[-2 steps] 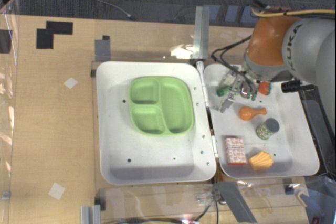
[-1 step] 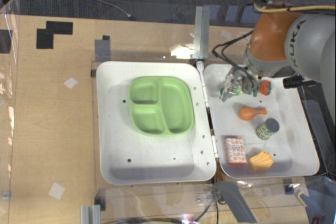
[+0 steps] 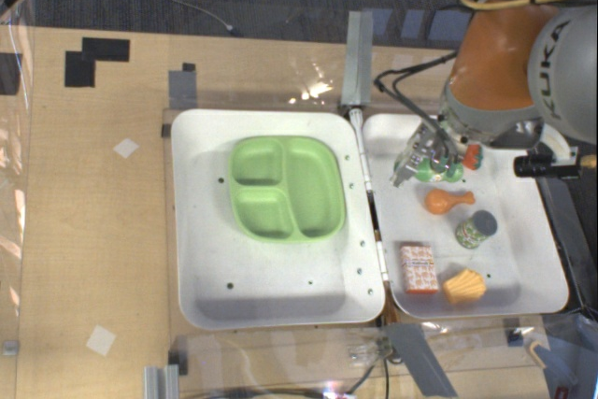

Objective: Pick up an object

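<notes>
The claw [image 3: 422, 159] hangs low in the right bin [image 3: 537, 229], at its far left, over a small green and red toy [image 3: 447, 167]; I cannot tell its state. The toy looks light, hard and slippery; best pinched across its narrow middle.

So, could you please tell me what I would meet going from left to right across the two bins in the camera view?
Green divided plate → small box → orange chicken-leg toy → yellow shell-shaped toy → small round can.
</notes>
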`<action>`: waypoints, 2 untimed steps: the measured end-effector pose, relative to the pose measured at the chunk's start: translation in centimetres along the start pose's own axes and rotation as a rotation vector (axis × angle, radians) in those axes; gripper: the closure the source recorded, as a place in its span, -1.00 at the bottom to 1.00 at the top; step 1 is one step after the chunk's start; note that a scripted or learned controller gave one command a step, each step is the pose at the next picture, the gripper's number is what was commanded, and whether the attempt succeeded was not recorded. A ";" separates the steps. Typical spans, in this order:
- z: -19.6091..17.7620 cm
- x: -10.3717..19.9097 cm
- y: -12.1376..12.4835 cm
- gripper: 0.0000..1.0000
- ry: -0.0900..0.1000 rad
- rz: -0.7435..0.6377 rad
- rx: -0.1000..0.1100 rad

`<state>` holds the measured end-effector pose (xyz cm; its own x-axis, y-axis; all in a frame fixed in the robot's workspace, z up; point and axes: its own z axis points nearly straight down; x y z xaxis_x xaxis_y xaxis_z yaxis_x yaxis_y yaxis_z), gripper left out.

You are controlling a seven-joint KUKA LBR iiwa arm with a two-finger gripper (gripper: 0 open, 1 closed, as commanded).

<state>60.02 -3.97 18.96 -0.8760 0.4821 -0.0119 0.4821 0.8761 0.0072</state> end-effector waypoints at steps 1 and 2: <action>0.4 7.4 -1.3 1.00 0.008 0.397 0.006; -1.6 9.5 3.6 1.00 0.007 0.805 0.009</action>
